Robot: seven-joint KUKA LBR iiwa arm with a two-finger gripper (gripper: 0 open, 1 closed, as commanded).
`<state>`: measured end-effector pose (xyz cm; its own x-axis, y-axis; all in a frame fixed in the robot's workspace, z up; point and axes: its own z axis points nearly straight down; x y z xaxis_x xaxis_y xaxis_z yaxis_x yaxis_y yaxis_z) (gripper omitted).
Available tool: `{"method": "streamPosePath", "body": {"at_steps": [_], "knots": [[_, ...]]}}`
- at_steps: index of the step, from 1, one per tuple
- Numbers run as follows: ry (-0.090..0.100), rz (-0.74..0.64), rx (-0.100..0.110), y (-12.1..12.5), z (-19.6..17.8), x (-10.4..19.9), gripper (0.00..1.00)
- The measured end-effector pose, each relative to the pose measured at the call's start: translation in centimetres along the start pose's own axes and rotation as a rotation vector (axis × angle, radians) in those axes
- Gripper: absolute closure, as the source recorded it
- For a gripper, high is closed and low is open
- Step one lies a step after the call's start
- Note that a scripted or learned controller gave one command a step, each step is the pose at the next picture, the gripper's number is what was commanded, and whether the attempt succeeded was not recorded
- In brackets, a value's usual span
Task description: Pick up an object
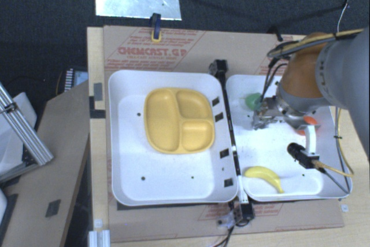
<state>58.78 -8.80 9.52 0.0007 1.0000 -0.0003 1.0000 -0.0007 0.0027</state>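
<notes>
We hang our gripper (261,120) in the right bin (289,191); its grip state we cannot tell. The green ball (252,101) sits just beside it at 11 o'clock, the banana (265,176) at 6. Closing off-centre could nudge the ball away.

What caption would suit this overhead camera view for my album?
Grey arm's gripper low in the right white bin near a yellow banana; yellow divided plate in the left.

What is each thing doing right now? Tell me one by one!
Yellow plate: lying flat in the left bin.
Banana: lying in the right bin, untouched.
Green thing: lying in the right bin, beside the gripper.
Gripper: low in the right bin, holding nothing visible.
</notes>
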Motion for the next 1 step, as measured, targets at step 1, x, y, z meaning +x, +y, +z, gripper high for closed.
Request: {"method": "streamPosePath", "body": {"at_steps": [1], "knots": [[-0.001, -0.004, -0.006, 0.8, -6.3, -0.15, 1.0]]}}
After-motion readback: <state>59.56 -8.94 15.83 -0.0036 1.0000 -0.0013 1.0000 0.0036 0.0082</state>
